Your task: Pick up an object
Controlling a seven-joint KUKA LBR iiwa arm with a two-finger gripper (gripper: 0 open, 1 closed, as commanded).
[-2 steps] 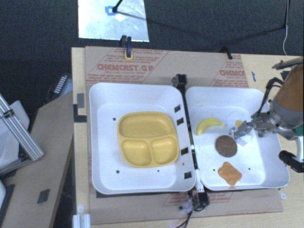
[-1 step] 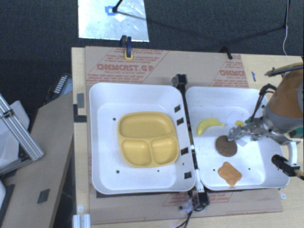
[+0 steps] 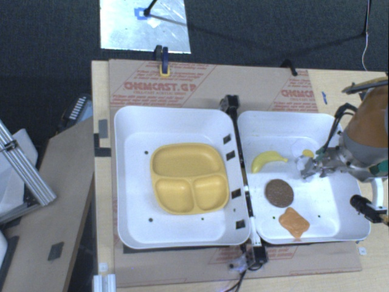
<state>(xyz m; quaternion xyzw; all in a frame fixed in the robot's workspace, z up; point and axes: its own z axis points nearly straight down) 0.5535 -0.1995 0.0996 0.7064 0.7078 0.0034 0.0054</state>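
Observation:
In the right bin (image 3: pixel 276 123) lie a yellow banana (image 3: pixel 268 160), a round brown patty (image 3: pixel 279 193) and an orange-tan toast-like piece (image 3: pixel 294 222). My gripper (image 3: pixel 311 167) reaches in from the right and hangs low over the bin floor, just right of the banana and above-right of the patty. A small yellow bit (image 3: pixel 308 154) shows right by the fingertips, but I cannot tell whether it is held. The arm's grey body and orange band sit at the frame's right edge.
The left bin (image 3: pixel 130 132) holds a yellow three-compartment plate (image 3: pixel 186 178). A black divider clamp (image 3: pixel 237 163) runs between the bins. Cardboard lies under both bins, and a shiny sheet (image 3: pixel 144 17) lies on the floor beyond the bench.

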